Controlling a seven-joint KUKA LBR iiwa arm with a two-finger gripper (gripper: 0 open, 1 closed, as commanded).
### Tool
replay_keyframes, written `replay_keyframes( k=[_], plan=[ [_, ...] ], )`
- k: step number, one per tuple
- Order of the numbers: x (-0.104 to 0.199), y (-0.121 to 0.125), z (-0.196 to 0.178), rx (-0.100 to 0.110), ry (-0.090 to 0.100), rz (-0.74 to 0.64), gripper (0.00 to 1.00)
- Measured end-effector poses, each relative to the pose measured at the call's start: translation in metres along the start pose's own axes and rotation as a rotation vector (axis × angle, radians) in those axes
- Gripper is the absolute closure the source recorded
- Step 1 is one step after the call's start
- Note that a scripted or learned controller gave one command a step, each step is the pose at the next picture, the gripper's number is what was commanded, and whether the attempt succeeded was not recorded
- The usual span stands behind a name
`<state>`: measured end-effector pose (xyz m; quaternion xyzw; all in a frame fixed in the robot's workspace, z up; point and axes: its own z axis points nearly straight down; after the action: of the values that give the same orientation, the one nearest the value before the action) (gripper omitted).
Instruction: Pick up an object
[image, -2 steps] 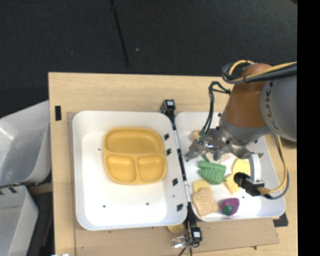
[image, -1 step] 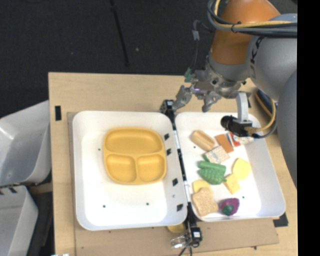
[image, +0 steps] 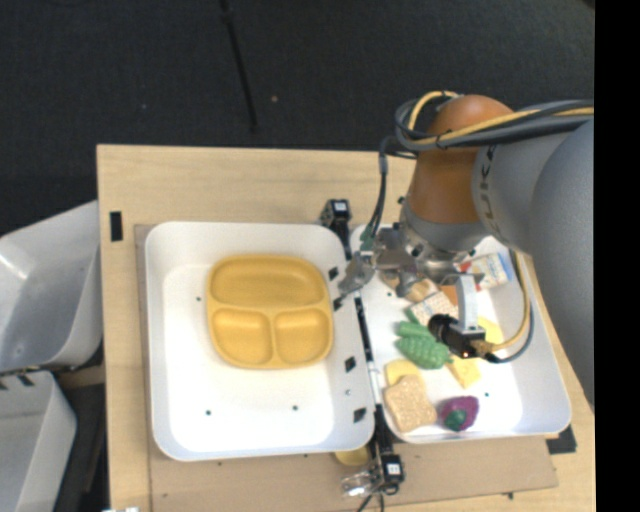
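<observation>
Crowding gripper (image: 437, 290): green leafy toy (image: 421, 343), yellow wedge (image: 463, 371) just below it.
Nearby: grainy bread slice (image: 409, 402), purple lump (image: 459, 411) — lower.
Left bin: smooth yellow divided tray (image: 270, 308).
Grip: cannot tell.

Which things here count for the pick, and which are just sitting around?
For the pick: gripper, hanging over the right bin; green toy, toast slice, purple piece, yellow pieces, all in that bin.

Lying about: yellow divided plate, left bin.
</observation>
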<state>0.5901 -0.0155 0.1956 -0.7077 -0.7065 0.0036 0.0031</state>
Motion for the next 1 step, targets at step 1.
replay_keyframes(
  k=[1],
  plan=[
    [0.0247,-0.0758,-0.0106,-0.006,0.001,0.001,0.0]
  ],
)
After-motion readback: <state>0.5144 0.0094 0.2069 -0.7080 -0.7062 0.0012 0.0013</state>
